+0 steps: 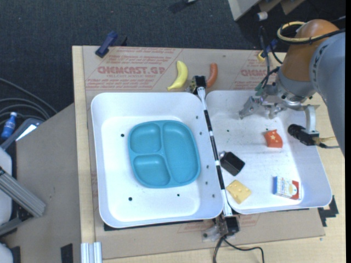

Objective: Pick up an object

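Arm bent over right bin (312,199), tool (258,107) near back wall.

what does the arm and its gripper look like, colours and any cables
The arm is grey with a rounded orange band above the wrist. A yellow cable loop and thin dark wires run beside it. The gripper is pale grey metal.

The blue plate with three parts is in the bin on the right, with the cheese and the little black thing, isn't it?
Not quite. The camera view shows the blue plate in the left bin. The cheese and the little black thing lie in the right bin.
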You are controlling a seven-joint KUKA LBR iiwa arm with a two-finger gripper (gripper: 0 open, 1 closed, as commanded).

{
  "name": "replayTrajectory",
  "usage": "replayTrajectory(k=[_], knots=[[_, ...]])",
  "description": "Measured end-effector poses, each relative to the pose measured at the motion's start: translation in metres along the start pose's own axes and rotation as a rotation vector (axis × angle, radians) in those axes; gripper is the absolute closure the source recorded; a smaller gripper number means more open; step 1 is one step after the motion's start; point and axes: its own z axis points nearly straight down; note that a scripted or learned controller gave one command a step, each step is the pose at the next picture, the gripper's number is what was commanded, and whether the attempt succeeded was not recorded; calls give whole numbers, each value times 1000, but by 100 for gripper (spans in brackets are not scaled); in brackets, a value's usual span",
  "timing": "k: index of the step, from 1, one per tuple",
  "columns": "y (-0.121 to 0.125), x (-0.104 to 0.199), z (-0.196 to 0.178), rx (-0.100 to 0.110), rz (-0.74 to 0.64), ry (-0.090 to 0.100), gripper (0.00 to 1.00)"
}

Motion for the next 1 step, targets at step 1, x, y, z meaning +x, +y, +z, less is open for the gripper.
replayTrajectory(k=[1], knots=[[0, -10, 0, -2, 1, -1, 0]])
